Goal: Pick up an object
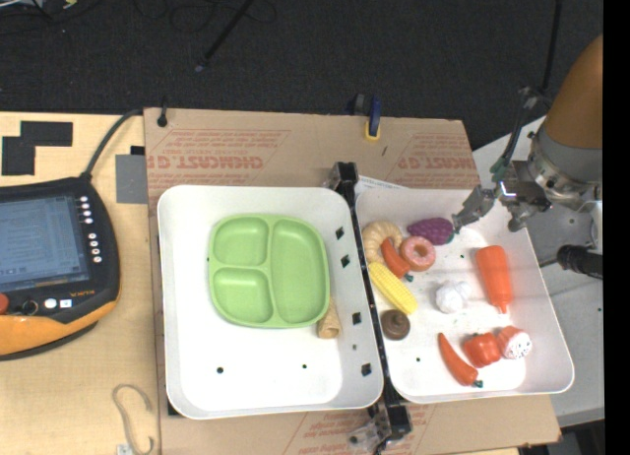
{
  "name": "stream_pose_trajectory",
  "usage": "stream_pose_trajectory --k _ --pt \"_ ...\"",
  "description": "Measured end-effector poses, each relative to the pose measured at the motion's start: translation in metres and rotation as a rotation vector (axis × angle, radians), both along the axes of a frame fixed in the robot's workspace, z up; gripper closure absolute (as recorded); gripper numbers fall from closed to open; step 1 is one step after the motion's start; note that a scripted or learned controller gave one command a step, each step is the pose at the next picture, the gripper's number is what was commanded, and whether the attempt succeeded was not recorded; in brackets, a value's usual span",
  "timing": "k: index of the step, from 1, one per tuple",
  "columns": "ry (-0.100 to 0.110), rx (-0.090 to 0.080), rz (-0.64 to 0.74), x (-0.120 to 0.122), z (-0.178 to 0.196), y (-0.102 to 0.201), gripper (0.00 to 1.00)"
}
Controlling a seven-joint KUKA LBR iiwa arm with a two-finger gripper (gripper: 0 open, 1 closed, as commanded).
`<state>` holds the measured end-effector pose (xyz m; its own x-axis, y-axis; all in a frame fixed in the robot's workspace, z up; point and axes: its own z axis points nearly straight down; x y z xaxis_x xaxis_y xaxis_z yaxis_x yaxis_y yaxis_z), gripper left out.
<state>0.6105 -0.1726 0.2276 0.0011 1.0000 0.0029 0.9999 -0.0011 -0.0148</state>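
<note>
Gripper [479,205]: over right bin's [551,345] far edge; finger state cannot be told.
Purple toy [430,230]: just left of gripper.
Neighbours: doughnut [418,253], carrot [494,277].

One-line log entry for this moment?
tool: above right bin far edge, by purple toy | grasp: none seen | green plate: left bin

Cardboard [295,148]: inverted red print, illegible.

Bench [59,384]: cardboard sheet [295,153], pendant [49,256].
</note>
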Motion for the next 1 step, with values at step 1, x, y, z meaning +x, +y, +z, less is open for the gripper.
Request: stream_pose_trajectory --k 1 --pt "-0.014 -0.003 0.002 0.0025 0.0086 -0.0003 0.0"
